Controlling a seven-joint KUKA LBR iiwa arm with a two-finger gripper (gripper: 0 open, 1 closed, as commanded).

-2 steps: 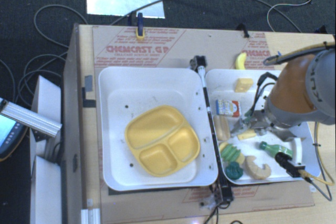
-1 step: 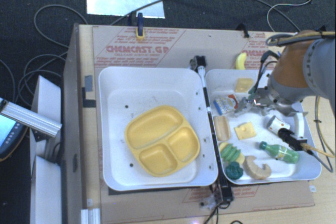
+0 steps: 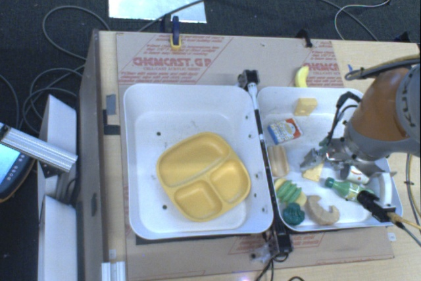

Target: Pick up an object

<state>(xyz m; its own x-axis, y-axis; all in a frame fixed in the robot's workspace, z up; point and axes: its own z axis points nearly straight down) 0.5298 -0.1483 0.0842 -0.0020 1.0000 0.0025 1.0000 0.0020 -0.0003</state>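
The arm reaches in from three o'clock, its orange band bright above the wrist, and the gripper (image 3: 320,156) hangs low over the right bin (image 3: 378,220), metal fingers splayed apart with nothing between them. Released, then, and hunting.

Plenty to choose from down there. Right under the tips sits a small yellow wedge (image 3: 313,172), looking like toy cheese, touching or very near the fingers; I can't call contact from this angle. Just off at four o'clock from the claw lies a green bottle (image 3: 343,187) on its side. Further round at six o'clock rests a tan curved piece (image 3: 322,210), with a dark green lump (image 3: 293,213) and a lighter green toy (image 3: 287,192) toward seven. At ten o'clock, a blue and red carton (image 3: 284,131); at twelve, a pale yellow block (image 3: 305,106). A banana (image 3: 301,76) sits beyond the bin's far rim.

My read: the wedge is the likely pick. To do it well, the claw should centre over it, drop straight, and close across its narrow faces, because a wedge tends to squirt out of a skewed pinch. The bottle crowds close, so a clean vertical descent matters.

Over at nine o'clock, the left bin (image 3: 141,141) holds a yellow divided plate (image 3: 203,175), well apart from the action.
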